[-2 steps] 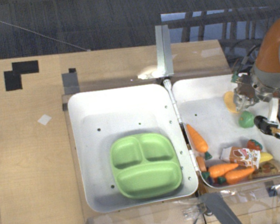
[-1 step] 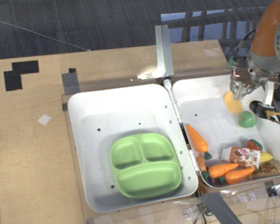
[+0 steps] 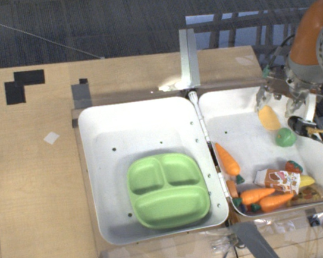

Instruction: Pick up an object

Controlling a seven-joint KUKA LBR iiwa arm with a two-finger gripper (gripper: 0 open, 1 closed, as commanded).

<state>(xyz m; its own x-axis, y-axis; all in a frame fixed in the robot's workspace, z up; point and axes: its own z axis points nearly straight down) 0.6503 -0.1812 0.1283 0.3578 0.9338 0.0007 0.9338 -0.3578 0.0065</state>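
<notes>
We find the gripper [image 3: 283,103] at the far right corner of the right bin [image 3: 236,108], the grey arm [image 3: 311,43] with its orange band reaching in from the right. The fingers [image 3: 263,97] are partly hidden by the wrist hardware; we cannot tell whether they stand apart or together, nor whether anything sits between them.

A yellow object [image 3: 269,118], rounded and lemon-like, lies just below the fingers, touching or nearly touching them. A green ball [image 3: 285,137], smooth and round, lies just beside it toward the near side, close to the right wall.

Along the near edge of the right bin we note a cluster: orange carrots [image 3: 260,195], one carrot [image 3: 227,159] lying against the left wall, a small printed carton [image 3: 282,179], and a yellow piece [image 3: 306,181] beside it.

The left bin [image 3: 109,139] carries a green divided plate [image 3: 167,189] toward its near right corner. Both bins sit on the wooden surface [image 3: 33,192].
</notes>
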